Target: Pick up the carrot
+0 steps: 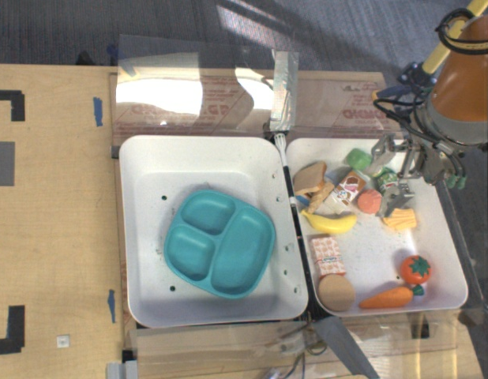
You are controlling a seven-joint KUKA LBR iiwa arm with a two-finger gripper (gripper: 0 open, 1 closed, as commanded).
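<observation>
Hand of the grey arm hovering over the right white bin, its two fingers apart around nothing: approach step. Orange plastic carrot lies well below it, at the bin's near edge beside a red tomato. Next move, judged: travel there, descend, close. Left white bin holds a teal compartment tray.

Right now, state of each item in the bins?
orange toy carrot: lying flat, right bin front, not gripped
gripper: above the right bin's back, away from carrot
teal divided plate: flat in left bin
yellow toy banana: lying flat
red toy tomato: beside carrot
</observation>
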